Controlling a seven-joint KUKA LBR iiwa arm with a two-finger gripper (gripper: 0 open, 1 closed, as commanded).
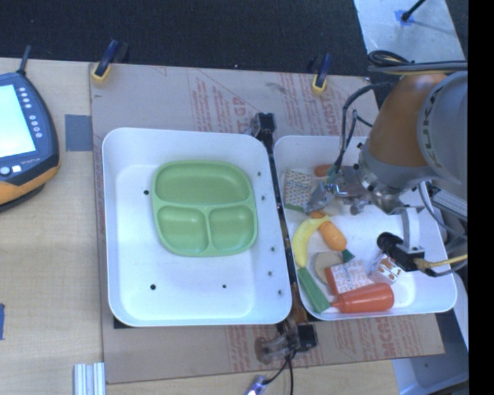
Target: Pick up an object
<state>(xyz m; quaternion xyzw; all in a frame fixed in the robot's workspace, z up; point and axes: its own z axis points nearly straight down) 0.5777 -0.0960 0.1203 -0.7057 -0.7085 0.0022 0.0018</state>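
Over the right bin (445, 303), the arm (412, 130) is bent down from the right, its gripper (339, 189) lowered near the banana (306, 235) and carrot (333, 235); whether anything is gripped cannot be told.

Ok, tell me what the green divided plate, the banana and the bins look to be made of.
Green divided plate: probably moulded plastic, matte, one even pale green with rounded compartment edges. Banana: likely toy plastic or rubber, flat uniform yellow, though real fruit can't be ruled out. Left bin and right bin: seemingly thin white plastic, smooth with a slight sheen and rolled rims.
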